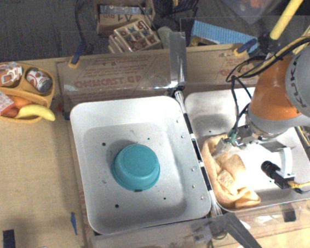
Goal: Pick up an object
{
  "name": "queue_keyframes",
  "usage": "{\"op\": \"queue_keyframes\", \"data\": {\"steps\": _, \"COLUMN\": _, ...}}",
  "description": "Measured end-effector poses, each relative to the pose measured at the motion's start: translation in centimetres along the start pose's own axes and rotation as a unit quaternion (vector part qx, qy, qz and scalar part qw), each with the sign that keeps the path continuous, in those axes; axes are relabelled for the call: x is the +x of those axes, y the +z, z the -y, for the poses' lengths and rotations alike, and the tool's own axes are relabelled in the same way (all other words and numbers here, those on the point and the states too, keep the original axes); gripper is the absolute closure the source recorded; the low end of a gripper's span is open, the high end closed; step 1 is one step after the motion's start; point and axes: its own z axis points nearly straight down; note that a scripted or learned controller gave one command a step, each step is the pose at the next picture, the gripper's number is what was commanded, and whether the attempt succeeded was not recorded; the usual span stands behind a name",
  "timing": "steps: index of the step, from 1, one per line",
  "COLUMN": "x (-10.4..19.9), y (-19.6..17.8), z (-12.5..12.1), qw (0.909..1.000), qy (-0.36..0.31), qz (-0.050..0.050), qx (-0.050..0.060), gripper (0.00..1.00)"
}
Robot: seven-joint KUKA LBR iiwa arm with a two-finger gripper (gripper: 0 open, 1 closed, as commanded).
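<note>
Camera view: a crumpled tan cloth [231, 176] under the hand [235, 140], whose grip I cannot tell.

You cannot see the gripper's [235, 140] fingertips: the arm's [284, 99] orange-banded wrist hangs over them and the glare in the right bin [294, 188] blurs them. The tan crumpled thing [232, 176] below is perhaps cloth or a bag; it is too soft to tell. The arm is cut off by the right edge.
</note>
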Motion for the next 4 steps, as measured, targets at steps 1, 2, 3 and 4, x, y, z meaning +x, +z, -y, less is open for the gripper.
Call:
{"op": "queue_keyframes", "data": {"steps": 1, "x": -0.8, "y": 0.1, "z": -6.1, "qw": 0.9979, "qy": -0.065, "qz": 0.000, "qx": 0.000, "gripper": 0.00}}
{"op": "queue_keyframes", "data": {"steps": 2, "x": 0.1, "y": 0.0, "z": -1.5, "qw": 0.9957, "qy": -0.092, "qz": 0.000, "qx": 0.000, "gripper": 0.00}}
{"op": "queue_keyframes", "data": {"steps": 3, "x": 0.0, "y": -1.0, "z": -1.6, "qw": 0.9959, "qy": -0.091, "qz": 0.000, "qx": -0.002, "gripper": 1.00}}
{"op": "queue_keyframes", "data": {"steps": 4, "x": -0.1, "y": -1.0, "z": -1.6, "qw": 0.9959, "qy": -0.090, "qz": 0.000, "qx": -0.002, "gripper": 0.00}}
